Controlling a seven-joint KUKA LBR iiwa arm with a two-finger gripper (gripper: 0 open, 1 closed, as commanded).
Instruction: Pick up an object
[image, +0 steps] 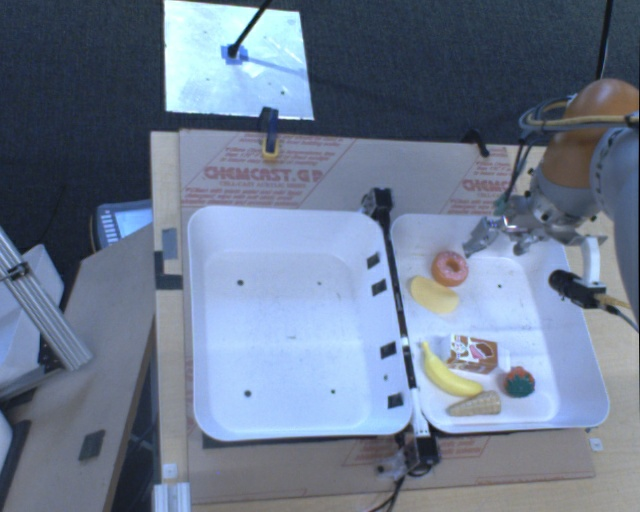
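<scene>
My gripper (500, 241) hangs over the far part of the right bin (575, 345), its fingers spread open with nothing between them. Just to its lower left lies a pink-orange donut (450, 267), apart from the fingers. A pale yellow piece (434, 295) sits beside the donut near the divider. Toward the front of the bin lie a banana (447, 372), a small printed carton (472, 353), a red and green toy fruit (518, 381) and a tan wedge (474, 404).
The left bin (215, 330) stands beside the right one, with a black clipped divider (392, 300) between them. A black fitting (572, 287) on the arm overhangs the right bin's right rim. A yellow clamp (270, 148) sits at the bench's back edge.
</scene>
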